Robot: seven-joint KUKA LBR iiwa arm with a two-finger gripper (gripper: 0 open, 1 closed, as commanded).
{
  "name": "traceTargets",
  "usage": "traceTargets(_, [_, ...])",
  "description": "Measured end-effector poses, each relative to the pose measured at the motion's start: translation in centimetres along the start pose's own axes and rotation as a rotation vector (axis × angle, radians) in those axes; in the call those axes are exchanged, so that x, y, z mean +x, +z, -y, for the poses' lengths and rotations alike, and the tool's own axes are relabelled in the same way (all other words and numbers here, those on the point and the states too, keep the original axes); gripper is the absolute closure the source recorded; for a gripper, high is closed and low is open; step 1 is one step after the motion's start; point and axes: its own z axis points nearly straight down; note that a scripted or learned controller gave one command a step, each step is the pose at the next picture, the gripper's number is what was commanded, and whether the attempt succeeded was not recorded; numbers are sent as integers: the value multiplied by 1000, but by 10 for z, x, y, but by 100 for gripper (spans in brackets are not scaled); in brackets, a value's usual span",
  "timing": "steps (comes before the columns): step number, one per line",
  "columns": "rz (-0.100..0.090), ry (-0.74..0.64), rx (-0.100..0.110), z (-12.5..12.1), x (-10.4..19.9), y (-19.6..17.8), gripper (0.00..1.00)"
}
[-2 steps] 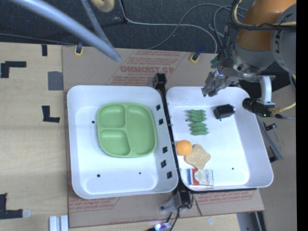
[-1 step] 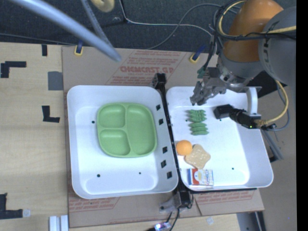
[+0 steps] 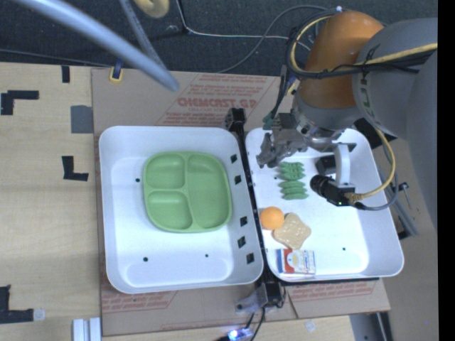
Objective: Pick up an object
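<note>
My gripper (image 3: 274,151) hangs over the upper left part of the right bin (image 3: 370,254), just left of and above a bunch of green pea pods (image 3: 292,180). Its dark fingers point down toward the bin floor with nothing seen between them. Below the pea pods lie an orange ball (image 3: 271,217), a tan slice of bread (image 3: 293,231) and a small white box with red and blue print (image 3: 295,262). The arm's orange band (image 3: 341,41) and grey body cover the bin's upper right.
The left bin (image 3: 117,212) holds a green divided plate (image 3: 188,191). A black divider with clips (image 3: 245,190) runs between the bins. Cables loop around the wrist and a black fitting (image 3: 334,189) hangs over the right bin. A grey pole (image 3: 92,27) crosses the upper left.
</note>
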Motion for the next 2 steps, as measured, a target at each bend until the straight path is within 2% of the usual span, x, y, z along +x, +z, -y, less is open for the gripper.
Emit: traceTargets(2, [-1, -2, 0, 45, 104, 23, 100])
